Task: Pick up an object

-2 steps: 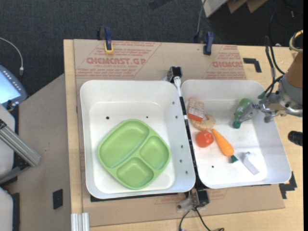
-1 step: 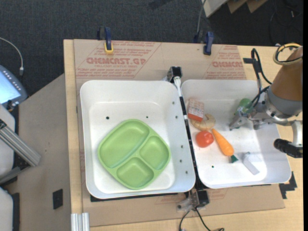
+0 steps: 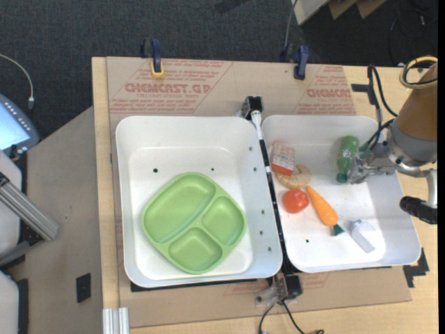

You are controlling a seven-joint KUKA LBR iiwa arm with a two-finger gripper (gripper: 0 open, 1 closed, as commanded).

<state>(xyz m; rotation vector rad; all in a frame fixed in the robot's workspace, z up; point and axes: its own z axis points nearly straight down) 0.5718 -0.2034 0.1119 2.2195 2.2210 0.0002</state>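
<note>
Objects for picking lie in the right white bin [image 3: 389,256]; leftward, the left white bin [image 3: 132,186] holds a green three-compartment plastic plate [image 3: 194,222]. Left to right come a red-and-white packet [image 3: 282,157], a red tomato [image 3: 295,200], an orange carrot [image 3: 321,206] and a green plastic bottle [image 3: 347,156]. The gripper [image 3: 360,171] sits just beside the bottle; I cannot tell its state. Closing off-centre could nudge the bottle away.

floor [image 3: 104,12]: dark grey carpet | bench [image 3: 208,78]: brown board (printed lettering)
</note>
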